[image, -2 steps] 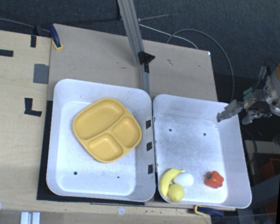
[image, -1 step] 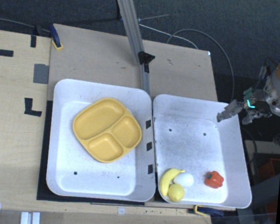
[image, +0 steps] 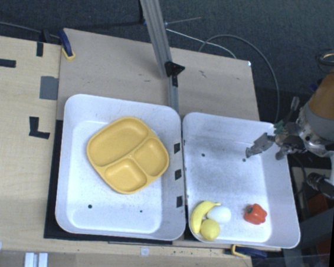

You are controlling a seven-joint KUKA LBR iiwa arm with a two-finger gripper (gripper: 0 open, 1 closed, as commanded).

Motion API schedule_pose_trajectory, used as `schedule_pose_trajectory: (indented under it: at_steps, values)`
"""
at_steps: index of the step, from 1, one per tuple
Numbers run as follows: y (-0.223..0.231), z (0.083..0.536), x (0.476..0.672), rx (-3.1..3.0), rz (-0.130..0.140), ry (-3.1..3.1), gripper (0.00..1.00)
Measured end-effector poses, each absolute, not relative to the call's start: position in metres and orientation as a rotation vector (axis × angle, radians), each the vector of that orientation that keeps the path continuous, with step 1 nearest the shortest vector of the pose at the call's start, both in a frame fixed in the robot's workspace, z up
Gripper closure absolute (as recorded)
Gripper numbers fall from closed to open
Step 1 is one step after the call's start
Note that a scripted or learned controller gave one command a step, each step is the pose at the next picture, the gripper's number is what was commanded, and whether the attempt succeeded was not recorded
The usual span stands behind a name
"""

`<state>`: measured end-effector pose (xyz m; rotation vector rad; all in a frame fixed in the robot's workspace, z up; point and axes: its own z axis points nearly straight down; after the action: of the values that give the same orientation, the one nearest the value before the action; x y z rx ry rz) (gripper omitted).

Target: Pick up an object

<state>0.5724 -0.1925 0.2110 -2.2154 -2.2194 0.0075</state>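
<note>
**Two bins, four small things, one claw above the right bin**

Two shallow white bins sit side by side on the tabletop [image: 119, 77]. The left bin [image: 73, 150] carries a yellow divided plate [image: 128, 154], the biggest thing on offer but flat and wide, a poor fit for two fingers.

The right bin [image: 279, 195] holds the better choices, all near its front wall: a banana [image: 200, 212] touching a white egg-shaped piece [image: 221, 214] and a yellow lemon [image: 210, 228], with a red pepper [image: 255, 214] standing apart to their right.

The claw [image: 266, 144] hangs over the back right part of that bin, well apart from the objects; whether its fingers are spread or closed cannot be told from this angle.

Judged from here, the pepper is the sound target: it stands alone, so fingers can come down on either side without nudging a neighbour. Centring above it before descending matters most, since the clustered three would crowd any grasp.
</note>
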Motion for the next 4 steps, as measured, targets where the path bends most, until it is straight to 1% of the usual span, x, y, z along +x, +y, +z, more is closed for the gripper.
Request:
schedule_pose_trajectory:
  at_steps: [1, 2, 3, 4]
  values:
    - [-0.189, 0.15, 0.563, -2.215, 0.007, -2.219, 0.0]
    - [-0.179, 0.09, 0.561, -2.215, 0.007, -2.219, 0.0]
    - [-0.179, 0.103, 0.562, -2.216, 0.002, -2.222, 1.0]
    - [-0.178, 0.167, 0.562, -2.223, -0.004, -2.227, 1.0]
